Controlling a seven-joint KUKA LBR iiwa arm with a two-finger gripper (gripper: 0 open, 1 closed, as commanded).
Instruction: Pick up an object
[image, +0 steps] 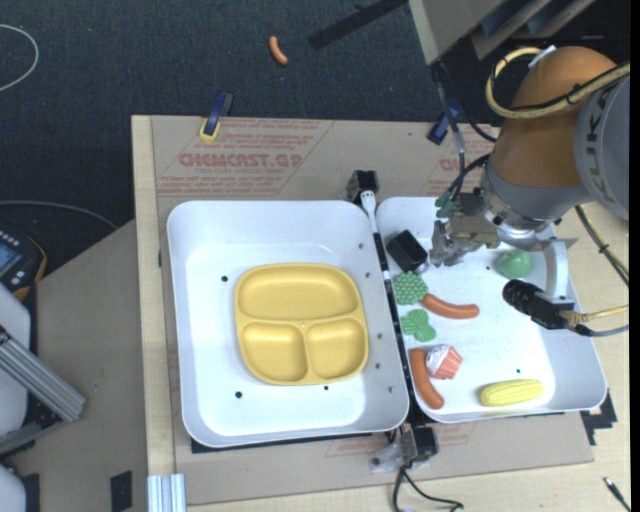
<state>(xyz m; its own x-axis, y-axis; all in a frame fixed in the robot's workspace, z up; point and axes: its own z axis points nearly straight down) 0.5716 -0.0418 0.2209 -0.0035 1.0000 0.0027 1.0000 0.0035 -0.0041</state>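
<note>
Arm parked over the right bin, nothing visibly grabbed.

The gripper hangs low over the back part of the right bin, just beside a black block; honestly can't tell from this angle how far apart its tips are, and I see nothing between them. Loose stuff in that bin: a green ball tucked by the wrist, an orange sausage, two green leafy pieces, a second sausage touching a red-and-white wrapped thing, and a corn cob near the front edge. The left bin holds a yellow divided plate.
</note>
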